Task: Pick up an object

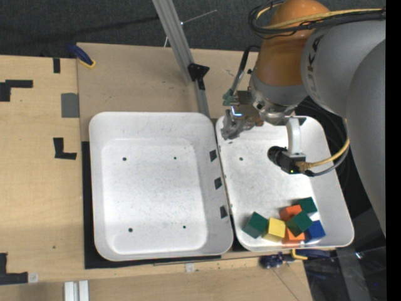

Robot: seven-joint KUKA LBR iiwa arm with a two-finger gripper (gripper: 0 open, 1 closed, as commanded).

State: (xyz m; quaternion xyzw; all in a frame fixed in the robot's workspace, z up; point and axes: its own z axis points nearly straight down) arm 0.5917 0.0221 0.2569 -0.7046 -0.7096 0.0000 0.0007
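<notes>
Blocks lay bunched in the near right corner of the right bin [250, 168]: a dark green block [255, 224] at the left of the cluster, a yellow block [275, 229] touching it, an orange block [291, 231] beyond that, a blue block [315, 231] at the rim, and another green block [305, 207] at the back. The left bin [100, 168] sat just beside it on the counter [37, 187], their inner rims touching. The arm [294, 49] reached in from the right, its orange band above the wrist, and the gripper [233, 123] hung over the far left corner of the right bin, well apart from the blocks. Its tip looked small and blurred, perhaps pointing down at the rim, so how far it stood open could not be told, and nothing showed between it.
</notes>
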